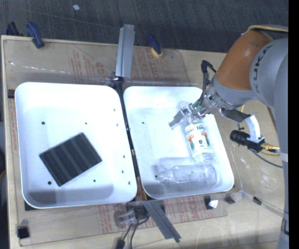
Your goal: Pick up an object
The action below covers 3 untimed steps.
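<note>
Hovering over the right white bin [139, 139], the grey gripper [183, 115] sat at the white labelled bottle's [200, 141] top, grip state unclear; centring on its body looked wise.

Dark, perhaps carpeted floor [76, 14], pale wooden bench [61, 53], blue clamps [34, 34] on its far edge

The arm [253, 61] runs off the right edge, and the white bottle's [198, 139] label print is too small to read.

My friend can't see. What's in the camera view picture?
A grey and orange robot arm's gripper hovers by a white labelled bottle in the right bin. A clear plastic bottle lies beside it. The left bin holds a dark ridged slab.
</note>
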### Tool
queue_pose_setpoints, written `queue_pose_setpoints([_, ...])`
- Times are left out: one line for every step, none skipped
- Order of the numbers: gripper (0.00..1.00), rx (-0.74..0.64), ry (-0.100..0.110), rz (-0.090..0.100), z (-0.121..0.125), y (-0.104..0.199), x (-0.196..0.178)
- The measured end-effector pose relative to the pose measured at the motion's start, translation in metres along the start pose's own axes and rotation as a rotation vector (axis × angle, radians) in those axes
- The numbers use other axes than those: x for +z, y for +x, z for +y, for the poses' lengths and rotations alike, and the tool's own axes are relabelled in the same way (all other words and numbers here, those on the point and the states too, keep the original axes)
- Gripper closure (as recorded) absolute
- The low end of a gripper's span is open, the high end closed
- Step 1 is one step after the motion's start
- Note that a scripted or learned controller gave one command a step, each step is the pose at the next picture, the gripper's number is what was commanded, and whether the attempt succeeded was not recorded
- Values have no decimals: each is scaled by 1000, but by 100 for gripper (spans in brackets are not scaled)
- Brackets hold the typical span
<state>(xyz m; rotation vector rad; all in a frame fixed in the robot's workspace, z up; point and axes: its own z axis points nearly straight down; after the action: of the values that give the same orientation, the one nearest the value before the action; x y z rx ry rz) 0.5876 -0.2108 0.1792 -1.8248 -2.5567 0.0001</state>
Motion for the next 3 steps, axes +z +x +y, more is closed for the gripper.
queue_pose_setpoints([0, 71, 3, 2, 1, 0, 33])
queue_pose_setpoints([0, -51, 3, 3, -16, 8, 10])
queue_pose_setpoints([0, -76, -1, -1, 3, 0, 18])
